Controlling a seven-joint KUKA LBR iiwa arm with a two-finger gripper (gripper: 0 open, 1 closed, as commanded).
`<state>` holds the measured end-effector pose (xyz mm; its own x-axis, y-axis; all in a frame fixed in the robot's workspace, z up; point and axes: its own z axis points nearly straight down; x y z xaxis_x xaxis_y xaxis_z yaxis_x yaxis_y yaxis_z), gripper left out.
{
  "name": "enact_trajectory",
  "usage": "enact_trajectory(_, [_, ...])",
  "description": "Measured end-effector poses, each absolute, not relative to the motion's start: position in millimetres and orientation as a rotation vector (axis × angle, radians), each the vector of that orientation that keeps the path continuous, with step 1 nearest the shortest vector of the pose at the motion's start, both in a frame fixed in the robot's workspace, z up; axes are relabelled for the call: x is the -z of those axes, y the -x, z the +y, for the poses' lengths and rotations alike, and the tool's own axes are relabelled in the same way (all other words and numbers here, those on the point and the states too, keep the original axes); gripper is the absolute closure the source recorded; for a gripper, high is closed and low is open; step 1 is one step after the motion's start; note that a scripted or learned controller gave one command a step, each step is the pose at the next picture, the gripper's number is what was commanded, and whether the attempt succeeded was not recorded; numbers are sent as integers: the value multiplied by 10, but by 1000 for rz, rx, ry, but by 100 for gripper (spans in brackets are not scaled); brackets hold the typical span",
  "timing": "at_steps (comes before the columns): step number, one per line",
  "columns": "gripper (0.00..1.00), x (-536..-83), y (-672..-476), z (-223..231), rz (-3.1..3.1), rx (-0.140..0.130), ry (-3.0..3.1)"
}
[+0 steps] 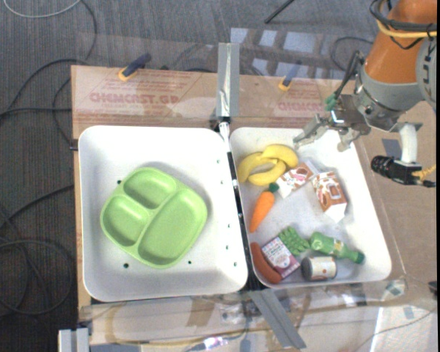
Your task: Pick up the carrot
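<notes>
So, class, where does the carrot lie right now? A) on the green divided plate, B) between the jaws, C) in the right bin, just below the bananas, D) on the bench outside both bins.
C: the carrot lies on the floor of the right bin, just below the bananas, while the gripper hovers at that bin's top edge.

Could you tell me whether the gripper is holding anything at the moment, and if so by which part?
Nothing is held. The gripper is open above the right bin's far edge, and the carrot lies in that bin, apart from it.
</notes>
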<state>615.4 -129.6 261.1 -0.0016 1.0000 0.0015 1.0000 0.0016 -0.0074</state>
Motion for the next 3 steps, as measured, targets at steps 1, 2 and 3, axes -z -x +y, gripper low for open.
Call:
enact_trajectory(1, [0, -1955, -6291, -1609, -2252, -11, 2184])
enact_trajectory(2, [0, -1203, -6157, -1132, -2234, 23, 2244])
enact_trajectory(3, [0, -1107, -5899, -1054, -2179, 61, 2349])
